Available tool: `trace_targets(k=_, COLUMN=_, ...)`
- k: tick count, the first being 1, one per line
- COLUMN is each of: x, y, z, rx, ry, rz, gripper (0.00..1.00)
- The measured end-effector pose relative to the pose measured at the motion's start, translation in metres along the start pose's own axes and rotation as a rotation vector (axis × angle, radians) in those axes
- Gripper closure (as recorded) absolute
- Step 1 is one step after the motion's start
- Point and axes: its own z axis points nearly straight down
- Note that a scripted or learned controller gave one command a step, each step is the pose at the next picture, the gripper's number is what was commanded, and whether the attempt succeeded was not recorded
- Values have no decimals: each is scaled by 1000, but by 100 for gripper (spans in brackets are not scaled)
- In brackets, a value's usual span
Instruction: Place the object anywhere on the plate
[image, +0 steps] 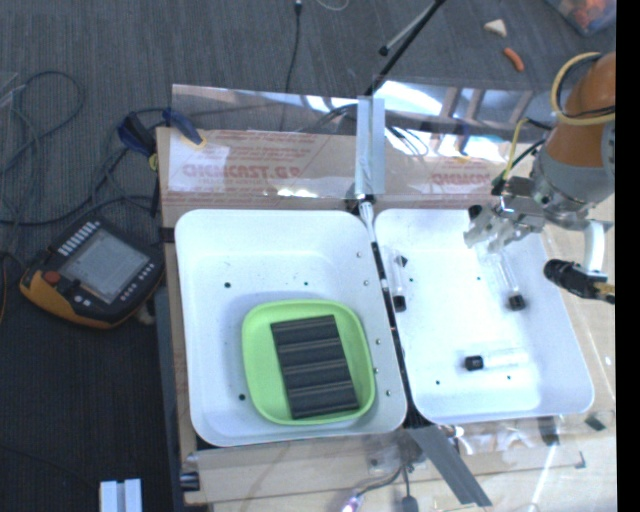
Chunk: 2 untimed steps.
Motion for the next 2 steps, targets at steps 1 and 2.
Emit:
trace_targets(k=1, x=0, y=0, z=0, rx=-1, ry=0, rz=0, gripper=0)
trace_targets(k=2, x=33, y=-28, z=-64, rx=-2, ry=4, rz=-37, gripper=0)
